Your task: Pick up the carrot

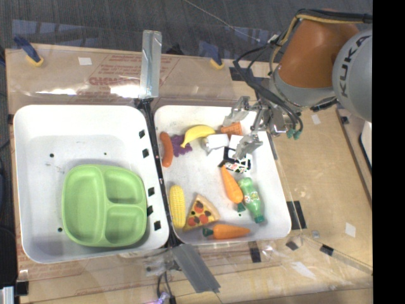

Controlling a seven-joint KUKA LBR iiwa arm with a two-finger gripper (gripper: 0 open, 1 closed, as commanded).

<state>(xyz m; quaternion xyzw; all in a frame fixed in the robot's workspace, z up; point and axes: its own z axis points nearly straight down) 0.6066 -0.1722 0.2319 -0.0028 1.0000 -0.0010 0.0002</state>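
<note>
The grey arm reaches in from the right, its orange band above the wrist, and the gripper hangs over the upper right part of the right bin. Its metal fingers appear spread apart with nothing between them, though wiring clutters that spot.

Two carrots lie in the right bin: one carrot slants down the middle, touching the green bottle on its right; a second carrot lies flat along the bottom wall, just beside the pizza slice.

Also in this bin, one of each: banana, corn cob against the left wall, sausage near the left wall, and a black-and-white carton under the gripper. Bare floor shows between the sausage and the slanting carrot.

The left bin holds one green divided plate, with bare floor above it.
</note>
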